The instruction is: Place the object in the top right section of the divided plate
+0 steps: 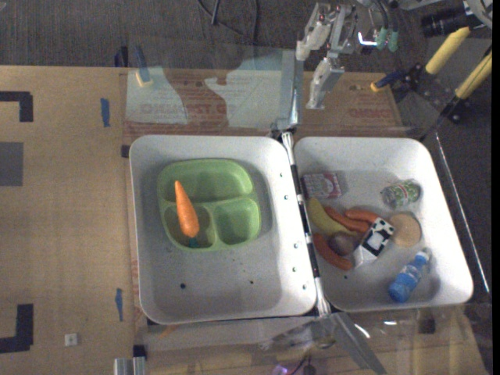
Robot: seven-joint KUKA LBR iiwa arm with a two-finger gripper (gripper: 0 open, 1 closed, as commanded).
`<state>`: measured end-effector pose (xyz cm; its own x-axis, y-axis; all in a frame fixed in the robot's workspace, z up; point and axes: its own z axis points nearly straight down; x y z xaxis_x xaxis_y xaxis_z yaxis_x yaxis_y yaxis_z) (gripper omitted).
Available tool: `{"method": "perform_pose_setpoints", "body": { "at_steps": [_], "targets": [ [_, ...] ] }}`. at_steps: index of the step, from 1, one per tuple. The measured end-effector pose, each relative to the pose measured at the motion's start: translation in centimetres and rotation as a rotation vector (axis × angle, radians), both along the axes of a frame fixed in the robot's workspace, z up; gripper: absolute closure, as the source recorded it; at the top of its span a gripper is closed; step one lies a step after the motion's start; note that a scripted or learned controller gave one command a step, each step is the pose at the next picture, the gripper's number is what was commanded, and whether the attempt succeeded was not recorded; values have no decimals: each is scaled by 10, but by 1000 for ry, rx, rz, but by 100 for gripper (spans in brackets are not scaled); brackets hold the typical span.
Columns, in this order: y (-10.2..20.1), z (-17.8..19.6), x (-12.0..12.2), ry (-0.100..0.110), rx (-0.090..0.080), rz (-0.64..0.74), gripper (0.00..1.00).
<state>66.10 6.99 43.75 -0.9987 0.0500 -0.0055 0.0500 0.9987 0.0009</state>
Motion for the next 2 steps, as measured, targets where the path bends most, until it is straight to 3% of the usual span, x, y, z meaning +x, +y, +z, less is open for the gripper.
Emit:
{"method": "perform_pose_setpoints", "body": {
  "at_steps": [1,2],
  "targets": [
    [2,0,3,-4,0,96,0],
    [-30,0,6,-5,-1,193,0]
  ]
}}
